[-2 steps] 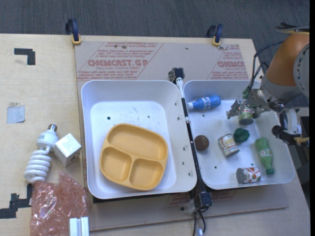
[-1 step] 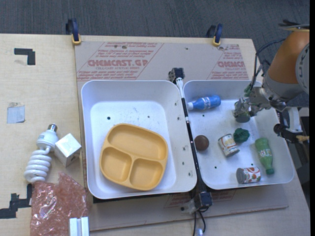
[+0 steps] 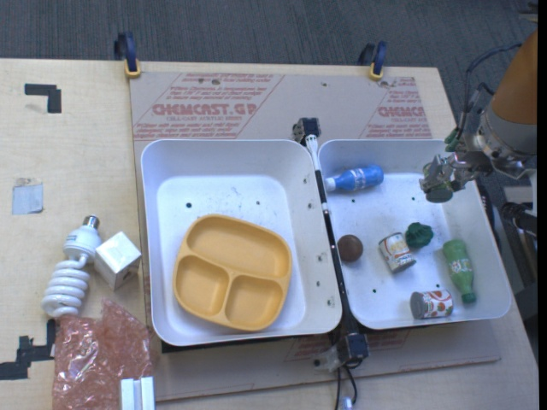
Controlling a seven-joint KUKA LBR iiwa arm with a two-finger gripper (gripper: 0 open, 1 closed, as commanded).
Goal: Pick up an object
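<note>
The gripper point(image 3: 438, 180) hangs over the upper right part of the right bin point(image 3: 491, 254), at the end of the grey arm point(image 3: 513, 101) with its orange band; whether it is parted or closed cannot be told from this view, and nothing is visibly caught in it. All places here are given relative to that right bin. Inside it, a blue bottle point(image 3: 355, 178) lies on its side near the upper left corner, left of the gripper. A dark green lump point(image 3: 419, 234) sits near the middle, just below the gripper, touching or almost touching a small can point(image 3: 397, 252) lying tilted beside it. A brown ball point(image 3: 349, 247) rests close to the left wall. A green bottle point(image 3: 459, 269) lies along the right side, and another can point(image 3: 432, 303) lies near the lower edge. Just left of the right bin, the left bin point(image 3: 162, 195) holds a yellow divided tray point(image 3: 232, 272). Farther left, on the bench, lie a spiral light bulb point(image 3: 70, 272), a white cube point(image 3: 118, 257) and a pink crumpled bag point(image 3: 98, 357).
</note>
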